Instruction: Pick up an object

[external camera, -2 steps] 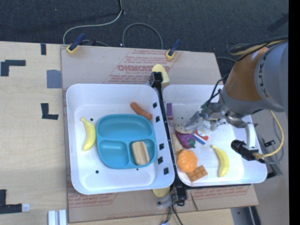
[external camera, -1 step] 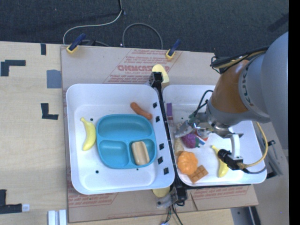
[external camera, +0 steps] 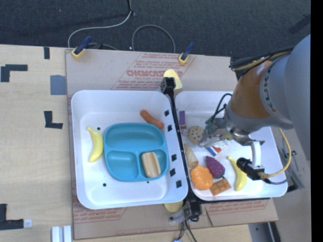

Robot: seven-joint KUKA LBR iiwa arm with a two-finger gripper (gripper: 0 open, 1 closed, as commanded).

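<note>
Gripper (external camera: 209, 135): hung low in right bin (external camera: 270, 188), far-left part; grip state — can't tell, wrist hid it.
Targets: cookie (external camera: 195, 133) just left of it; purple piece (external camera: 215, 166), orange (external camera: 201, 177) nearer.
Left bin (external camera: 81, 135): blue tray (external camera: 132, 145) w/ bread (external camera: 150, 164); banana (external camera: 95, 144) beside tray.
Why: arm probably lined up over the cluster for a pick.

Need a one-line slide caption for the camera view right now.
Arm's gripper lowered into the right bin beside a cookie; left bin holds a blue tray and banana.

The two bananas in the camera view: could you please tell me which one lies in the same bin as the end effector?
The banana in the right bin, beside the purple item; the other banana lies in the left bin.
</note>
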